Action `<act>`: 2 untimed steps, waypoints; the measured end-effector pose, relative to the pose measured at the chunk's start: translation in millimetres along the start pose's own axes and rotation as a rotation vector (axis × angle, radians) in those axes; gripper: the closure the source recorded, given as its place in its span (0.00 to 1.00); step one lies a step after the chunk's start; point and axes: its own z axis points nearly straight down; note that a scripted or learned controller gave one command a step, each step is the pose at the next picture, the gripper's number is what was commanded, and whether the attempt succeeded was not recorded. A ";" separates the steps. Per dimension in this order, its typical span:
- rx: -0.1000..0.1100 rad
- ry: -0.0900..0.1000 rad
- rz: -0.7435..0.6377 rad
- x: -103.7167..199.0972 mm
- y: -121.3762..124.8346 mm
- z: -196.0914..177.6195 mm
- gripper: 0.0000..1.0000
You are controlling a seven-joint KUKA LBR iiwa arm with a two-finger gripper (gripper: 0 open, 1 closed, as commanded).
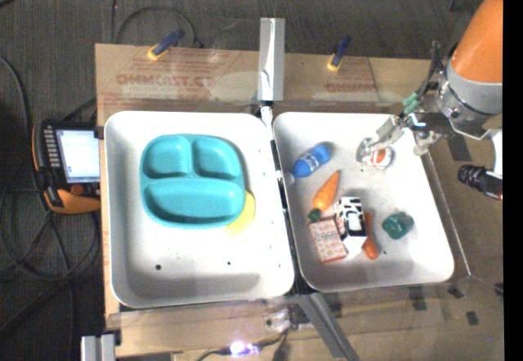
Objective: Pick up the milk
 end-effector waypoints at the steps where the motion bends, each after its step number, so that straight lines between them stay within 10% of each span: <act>1: 0.001 0.001 -0.058 7.4 -56.5 107.6 0.00; 2: -0.002 0.000 -0.152 29.2 -55.1 90.4 0.00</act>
